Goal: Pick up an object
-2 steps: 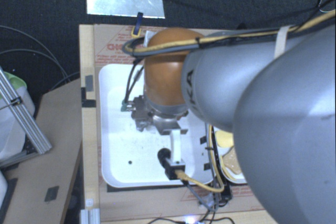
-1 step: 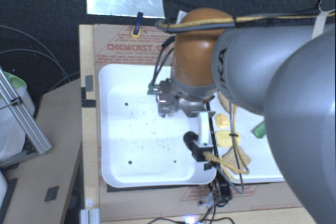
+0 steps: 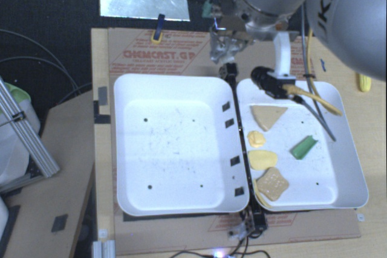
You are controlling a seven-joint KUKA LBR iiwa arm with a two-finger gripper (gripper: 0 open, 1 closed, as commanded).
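The green block (image 3: 303, 147) at right looks light and rigid; grip across its narrow sides. Whether the end effector (image 3: 224, 52) is open, I cannot tell.

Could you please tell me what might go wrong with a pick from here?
The cracker, yellow oval and yellow lump lie close together beside the right bin's divider wall, so a descent there might strike the wall or catch two at once. They also look flat, so a grasp may slip off.
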